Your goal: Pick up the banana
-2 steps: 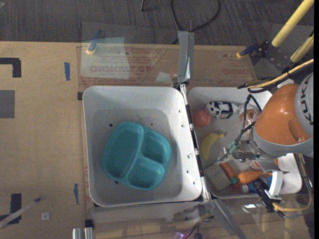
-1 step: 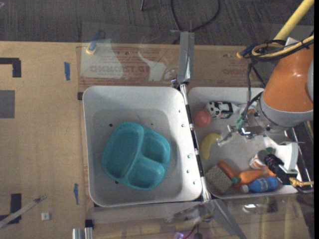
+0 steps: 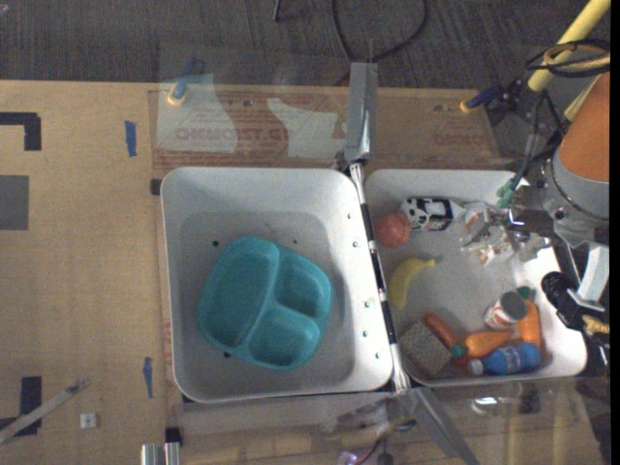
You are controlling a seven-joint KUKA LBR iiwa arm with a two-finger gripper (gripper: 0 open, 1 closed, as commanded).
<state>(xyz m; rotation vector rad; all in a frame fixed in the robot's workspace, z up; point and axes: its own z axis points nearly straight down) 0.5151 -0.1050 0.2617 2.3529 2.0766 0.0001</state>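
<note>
- Yellow curved banana point(image 3: 411, 279) lies flat on the floor of the right shallow white bin point(image 3: 572, 364), left of centre, close to the divider, nothing gripping it.
- Small orange-red ball point(image 3: 392, 230) sits just up-left of the banana, near but apart.
- Black-and-white cow-patterned toy point(image 3: 428, 212) lies beside the ball, towards the bin's far wall.
- Grey arm with orange band point(image 3: 585, 153) comes in from the right, over the bin's far-right corner.
- Pincer point(image 3: 489, 232) hangs over a white-and-orange crumpled item, well apart from the banana; can't tell whether it is wide or narrow, too cluttered there.
- Near-right corner of that bin: grey square sponge-like block point(image 3: 424, 349), orange carrot-shaped piece point(image 3: 442, 329) touching it, orange bottle point(image 3: 507, 336), blue bottle point(image 3: 508, 360), small white-and-orange cup point(image 3: 505, 310), all bunched together.
- Left shallow white bin point(image 3: 184, 211) holds a teal plastic divided tray point(image 3: 264, 301), tilted, roughly centred.
- Brown cardboard-coloured tabletop point(image 3: 77, 289) carries both bins; blue tape marks point(image 3: 130, 138) on it at left.
</note>
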